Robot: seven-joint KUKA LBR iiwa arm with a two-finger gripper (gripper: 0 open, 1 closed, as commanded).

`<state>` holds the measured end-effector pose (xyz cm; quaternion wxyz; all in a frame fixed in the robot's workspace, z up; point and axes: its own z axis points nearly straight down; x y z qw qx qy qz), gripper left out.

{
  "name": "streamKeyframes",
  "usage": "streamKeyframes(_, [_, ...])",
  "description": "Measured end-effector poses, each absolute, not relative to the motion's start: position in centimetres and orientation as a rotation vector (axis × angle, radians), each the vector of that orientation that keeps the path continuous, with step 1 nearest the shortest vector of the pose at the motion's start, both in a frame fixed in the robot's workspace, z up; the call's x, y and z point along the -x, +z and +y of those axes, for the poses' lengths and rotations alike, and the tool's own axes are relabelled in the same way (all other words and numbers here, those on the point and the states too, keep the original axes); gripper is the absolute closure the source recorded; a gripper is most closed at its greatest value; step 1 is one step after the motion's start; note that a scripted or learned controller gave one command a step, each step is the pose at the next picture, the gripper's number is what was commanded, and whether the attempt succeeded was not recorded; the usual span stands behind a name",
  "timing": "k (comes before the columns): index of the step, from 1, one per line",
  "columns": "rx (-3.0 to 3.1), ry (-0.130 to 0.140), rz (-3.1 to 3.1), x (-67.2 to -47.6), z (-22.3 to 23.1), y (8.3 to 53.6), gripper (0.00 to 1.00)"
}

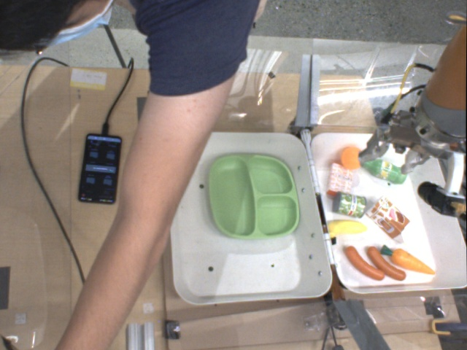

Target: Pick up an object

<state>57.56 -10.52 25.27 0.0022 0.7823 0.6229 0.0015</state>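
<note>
- Green, the small plastic bottle-shaped toy (384, 170) lies near the far edge of the right white bin (445, 286), tilted so its long axis runs from the far left toward the near right of that bin.
- Directly over it hangs the metal two-finger gripper (394, 154), whose jaws stand spread, one finger at the bottle's left end and one at its right; nothing is clamped between them yet.
- That spread lies roughly along the bottle's length rather than across it, so a closing grasp would, I judge, press on the ends and could squeeze the toy out sideways.
- Just left of the bottle sits a round orange toy fruit (350, 157), touching or nearly touching a pink-and-white packet (341, 179); both are close enough to be nudged by the left finger.
- Well apart, along the near edge of the same bin, lie two red sausages (374, 262) and an orange carrot (411, 260).
- In the left white bin (191, 268) rests a green divided plate (253, 195).
</note>
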Motion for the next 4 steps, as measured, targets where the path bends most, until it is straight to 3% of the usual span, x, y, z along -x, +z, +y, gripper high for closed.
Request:
streamKeyframes(1, [-2.224,0.002,2.216,-54.9,-11.3,13.4,0.0])
streamKeyframes(2, [-2.123,0.004,2.311,-55.1,-9.6,9.1,0.0])
streamKeyframes(3, [-2.12,0.01,2.307,-55.3,-9.6,10.4,1.0])
streamKeyframes(4, [-2.115,0.008,2.314,-66.1,-3.9,19.4,1.0])
